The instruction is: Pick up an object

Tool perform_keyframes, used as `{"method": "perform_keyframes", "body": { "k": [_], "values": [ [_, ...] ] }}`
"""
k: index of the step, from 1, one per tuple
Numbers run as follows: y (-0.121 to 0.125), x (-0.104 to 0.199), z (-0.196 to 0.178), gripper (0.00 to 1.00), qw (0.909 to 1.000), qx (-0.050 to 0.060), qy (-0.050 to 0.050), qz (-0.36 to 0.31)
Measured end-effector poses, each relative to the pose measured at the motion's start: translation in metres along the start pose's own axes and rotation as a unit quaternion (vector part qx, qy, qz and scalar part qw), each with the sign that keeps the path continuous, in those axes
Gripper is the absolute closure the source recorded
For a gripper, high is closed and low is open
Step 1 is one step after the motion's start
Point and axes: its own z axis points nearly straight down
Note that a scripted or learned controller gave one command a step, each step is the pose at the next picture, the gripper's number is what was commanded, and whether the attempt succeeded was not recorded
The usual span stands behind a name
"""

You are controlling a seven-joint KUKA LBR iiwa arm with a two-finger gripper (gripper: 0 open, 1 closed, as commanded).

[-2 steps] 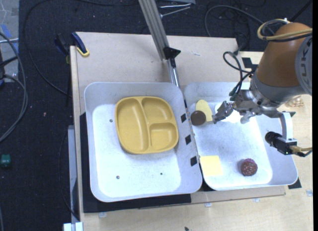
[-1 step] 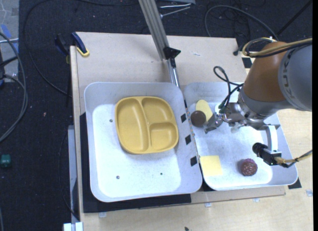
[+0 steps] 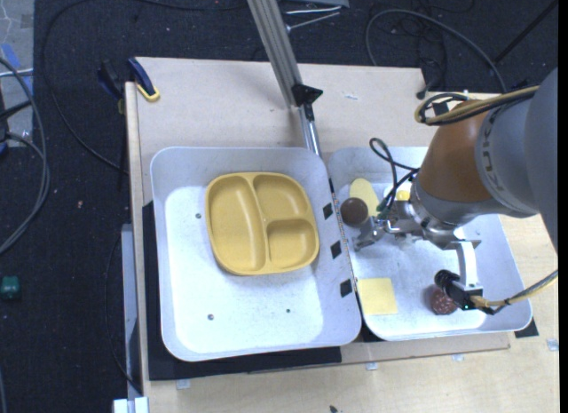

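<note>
In the right bin (image 3: 497, 251) lie a brown ball (image 3: 355, 212), a pale yellow rounded piece (image 3: 364, 191) just behind it, a flat yellow square (image 3: 376, 296) near the front, and a dark red lump (image 3: 440, 300) at the front right. My gripper (image 3: 367, 235) reaches in from the right and sits low over the bin's left part. It is just in front of the brown ball and close to it, and behind the yellow square. The grey arm with its orange band (image 3: 453, 158) hides the middle and back of this bin. Nothing shows in the gripper's grasp.
The left bin (image 3: 177, 251) holds a yellow plate (image 3: 262, 223) with three compartments. A divider with black clips (image 3: 335, 247) runs between the bins. A grey metal pole (image 3: 277, 38) slants up from the bench's back. A cable (image 3: 524, 291) trails by the dark red lump.
</note>
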Motion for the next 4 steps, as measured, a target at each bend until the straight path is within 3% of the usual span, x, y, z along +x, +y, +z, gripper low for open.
{"method": "perform_keyframes", "body": {
  "k": [1, 4],
  "values": [
    [0.001, 0.000, -0.013, 1.00, 1.0000, -0.001, 0.000, 0.001],
    [0.008, 0.007, -0.159, 1.00, 1.0000, -0.004, -0.001, -0.002]
  ]
}}
